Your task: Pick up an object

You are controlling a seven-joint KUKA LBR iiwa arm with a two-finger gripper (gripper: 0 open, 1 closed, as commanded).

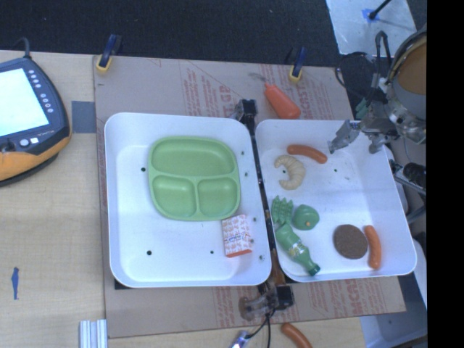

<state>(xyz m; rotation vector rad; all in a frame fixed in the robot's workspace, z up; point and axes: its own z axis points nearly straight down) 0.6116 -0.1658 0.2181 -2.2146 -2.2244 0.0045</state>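
Observation:
My gripper (358,138) hangs over the far right part of the right bin (384,194), its two grey fingers spread apart with nothing between them. Just left of it lies a red sausage (307,152). A croissant (291,171) sits below that. Nearer the front are a green vegetable toy (304,216), a green bottle (296,249), a brown patty (351,241) and a second sausage (373,246). The left bin (123,216) holds a green divided plate (194,177) and a small red-and-white packet (236,235).
An orange carrot (281,101) lies on the cardboard beyond the bins. Another sausage (297,334) lies in front of them. A tablet-like pendant (25,118) rests at the far left. Clamps (107,53) hold the cardboard's far edge.

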